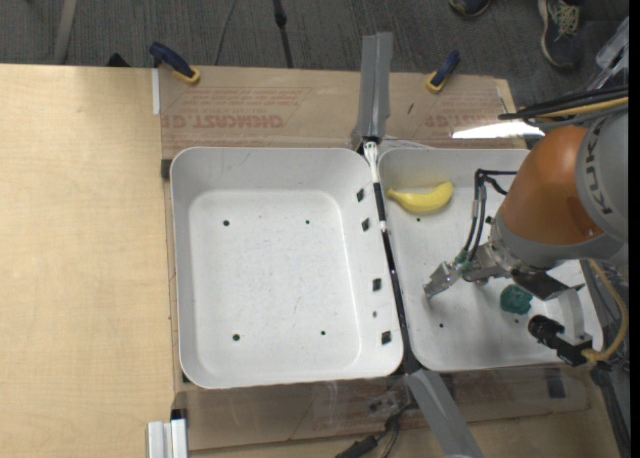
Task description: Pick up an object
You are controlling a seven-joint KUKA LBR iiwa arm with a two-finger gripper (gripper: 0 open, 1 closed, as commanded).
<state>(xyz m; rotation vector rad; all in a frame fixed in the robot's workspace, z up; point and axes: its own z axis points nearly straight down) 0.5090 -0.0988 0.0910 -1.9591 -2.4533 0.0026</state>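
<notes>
Reading "CHEMCAST" upside down, in faded red print, on the brown board (300, 111) beyond the left bin (180, 246). More red lettering running right along the same board, past the grey post (376, 76), too faint and too cut off to make out. Catching white capitals on the grey arm (610, 176) at the far right: "KU" legible, running down the housing, remainder lost at the frame edge. Nothing else readable: small marks on the clips between the bins too tiny to tell as characters.
</notes>
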